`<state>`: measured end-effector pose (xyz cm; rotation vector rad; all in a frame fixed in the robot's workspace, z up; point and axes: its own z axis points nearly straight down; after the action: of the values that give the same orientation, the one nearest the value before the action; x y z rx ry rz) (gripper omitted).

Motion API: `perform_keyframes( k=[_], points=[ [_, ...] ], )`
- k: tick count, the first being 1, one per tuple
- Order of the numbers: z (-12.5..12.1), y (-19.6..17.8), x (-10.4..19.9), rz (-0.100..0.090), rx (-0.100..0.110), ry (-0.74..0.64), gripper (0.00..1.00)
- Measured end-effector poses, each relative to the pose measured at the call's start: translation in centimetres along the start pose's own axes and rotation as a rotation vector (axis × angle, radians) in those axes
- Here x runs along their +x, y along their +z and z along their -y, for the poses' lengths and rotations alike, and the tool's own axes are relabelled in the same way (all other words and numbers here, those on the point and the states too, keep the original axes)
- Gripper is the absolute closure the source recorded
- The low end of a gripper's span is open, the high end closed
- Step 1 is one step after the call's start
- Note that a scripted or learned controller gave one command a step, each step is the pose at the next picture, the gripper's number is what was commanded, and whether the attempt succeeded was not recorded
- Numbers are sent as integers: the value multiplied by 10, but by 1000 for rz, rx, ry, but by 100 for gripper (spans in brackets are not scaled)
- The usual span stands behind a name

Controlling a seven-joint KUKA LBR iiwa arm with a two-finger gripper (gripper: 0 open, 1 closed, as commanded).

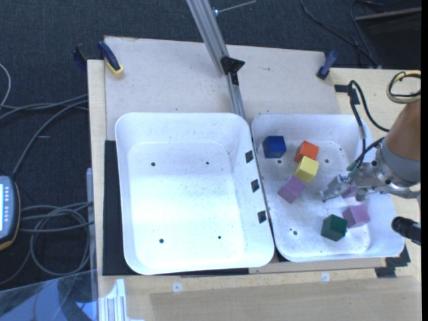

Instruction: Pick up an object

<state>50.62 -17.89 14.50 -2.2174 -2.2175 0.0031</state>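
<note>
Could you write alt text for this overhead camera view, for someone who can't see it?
A grey robot arm reaches in from the right, its gripper low over the right-hand shallow white bin, which holds small blocks: a blue cube, orange cube, yellow cube, dark green cube and two purple blocks. The left-hand white bin sits alongside.

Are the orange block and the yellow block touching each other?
Touching. In the camera view the orange block sits right against the top edge of the yellow block, with no white bin floor showing between them.
</note>
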Motion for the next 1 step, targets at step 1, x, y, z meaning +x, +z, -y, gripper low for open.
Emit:
perform_keyframes(
  k=[1],
  points=[
    [-2,-14,-1,3,-9,0,100]
  ],
)
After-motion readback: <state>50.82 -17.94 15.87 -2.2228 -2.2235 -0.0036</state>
